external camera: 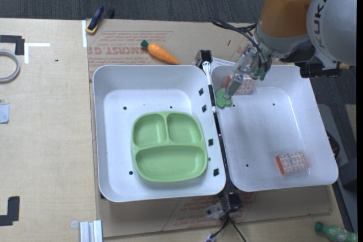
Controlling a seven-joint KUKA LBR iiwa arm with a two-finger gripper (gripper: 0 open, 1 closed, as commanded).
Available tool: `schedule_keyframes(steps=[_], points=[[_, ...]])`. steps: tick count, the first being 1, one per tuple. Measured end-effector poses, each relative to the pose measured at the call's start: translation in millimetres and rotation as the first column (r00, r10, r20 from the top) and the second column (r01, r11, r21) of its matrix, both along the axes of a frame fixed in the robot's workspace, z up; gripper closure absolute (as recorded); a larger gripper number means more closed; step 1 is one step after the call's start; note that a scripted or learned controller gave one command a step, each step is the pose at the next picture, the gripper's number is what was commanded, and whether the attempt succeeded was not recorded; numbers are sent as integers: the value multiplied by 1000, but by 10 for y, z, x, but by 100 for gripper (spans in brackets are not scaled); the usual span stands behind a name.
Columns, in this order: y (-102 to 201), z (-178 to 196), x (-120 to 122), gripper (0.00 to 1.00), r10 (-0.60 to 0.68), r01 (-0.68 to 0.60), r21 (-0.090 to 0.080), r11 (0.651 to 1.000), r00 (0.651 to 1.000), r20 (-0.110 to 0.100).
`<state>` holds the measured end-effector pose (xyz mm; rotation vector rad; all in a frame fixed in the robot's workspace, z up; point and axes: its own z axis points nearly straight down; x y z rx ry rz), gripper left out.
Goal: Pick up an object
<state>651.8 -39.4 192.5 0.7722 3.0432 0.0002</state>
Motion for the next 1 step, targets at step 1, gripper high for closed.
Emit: schedule_keyframes(steps=[1], points=[[0, 0, 0, 0, 0, 0, 0, 1000, 1000, 0]])
